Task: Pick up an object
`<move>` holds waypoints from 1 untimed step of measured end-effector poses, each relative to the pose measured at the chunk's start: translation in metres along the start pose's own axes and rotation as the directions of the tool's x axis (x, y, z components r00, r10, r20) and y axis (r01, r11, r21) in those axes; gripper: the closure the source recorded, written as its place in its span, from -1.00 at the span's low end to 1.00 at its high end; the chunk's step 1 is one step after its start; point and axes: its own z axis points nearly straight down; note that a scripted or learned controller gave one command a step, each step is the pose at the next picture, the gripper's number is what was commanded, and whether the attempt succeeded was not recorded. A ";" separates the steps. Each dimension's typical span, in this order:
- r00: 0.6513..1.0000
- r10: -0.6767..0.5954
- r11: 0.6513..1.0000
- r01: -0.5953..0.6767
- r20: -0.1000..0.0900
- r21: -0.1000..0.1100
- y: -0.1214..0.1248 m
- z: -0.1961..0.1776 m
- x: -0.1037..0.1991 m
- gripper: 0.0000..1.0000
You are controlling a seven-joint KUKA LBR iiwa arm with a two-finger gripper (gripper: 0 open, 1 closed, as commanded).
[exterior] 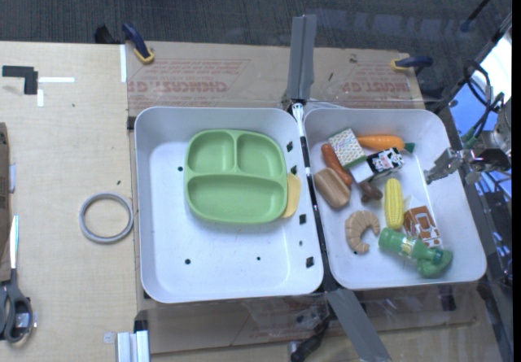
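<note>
While the pincer [444, 165] sits at the right edge of the right bin [456, 267], just over its rim, nothing is between its fingers; whether they are spread or pressed together is too small to tell. Toys lie in a loose cluster in that bin, all apart from the pincer. Carrot [380, 142] lies at the top, beside a patterned card [344, 145]. Cow-print box [384, 162] sits just below the carrot. Hot dog [335, 163] lies slanted at the left of the pile, with a bread roll [331, 188] touching it underneath. Corn cob [393, 202] lies upright in the view, right of a small brown piece [371, 191]. Croissant [361, 229] sits lower left. Snack packet [421, 224] is right of the corn, and a green bottle [413, 252] lies on its side at the bottom, nearest the front wall.

Left bin [163, 271] holds a green divided plate [236, 176] with a yellow piece [292, 194] tucked at its right edge. On the desk [57, 157] left of the bins: tape ring [106, 216] and scissors [15, 303]. Yellow clamps [140, 47] hold a cardboard sheet [207, 80] behind the bins
</note>
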 end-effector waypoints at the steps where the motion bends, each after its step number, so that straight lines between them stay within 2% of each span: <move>1: 0.997 -0.079 0.997 0.079 -0.001 0.001 -0.060 0.070 0.052 -1.00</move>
